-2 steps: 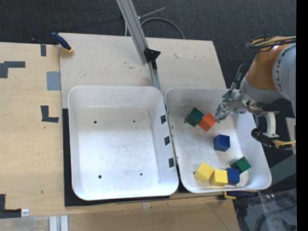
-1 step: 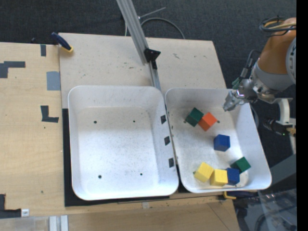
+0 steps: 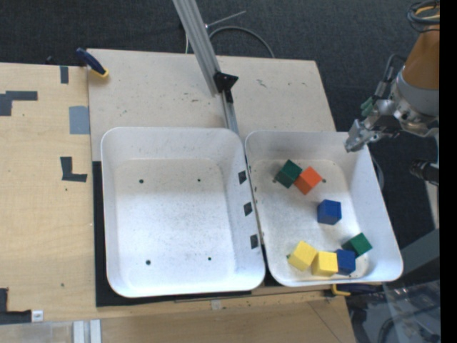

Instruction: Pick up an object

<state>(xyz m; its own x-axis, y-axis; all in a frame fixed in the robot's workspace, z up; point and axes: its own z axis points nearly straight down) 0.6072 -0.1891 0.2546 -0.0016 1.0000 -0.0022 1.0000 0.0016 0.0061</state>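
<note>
From my remote station, I see seven small cubes in the right bin (image 3: pixel 371 191): green cube (image 3: pixel 288 173) touching orange cube (image 3: pixel 308 180), blue cube (image 3: pixel 329 211) alone, yellow cubes (image 3: pixel 303 255) clustered near its front corner. The gripper (image 3: pixel 355 141) hangs over the bin's rim; its grip I cannot tell.

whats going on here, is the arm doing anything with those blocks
Not yet, by the look of it. The arm's end effector hangs over the upper right rim of the right bin, with nothing between its fingers. All the blocks lie loose in that bin: a green block touching an orange block near the top, a blue block alone in the middle, and a cluster of two yellow, one blue and one green at the bottom. The left bin sits beside it.
</note>
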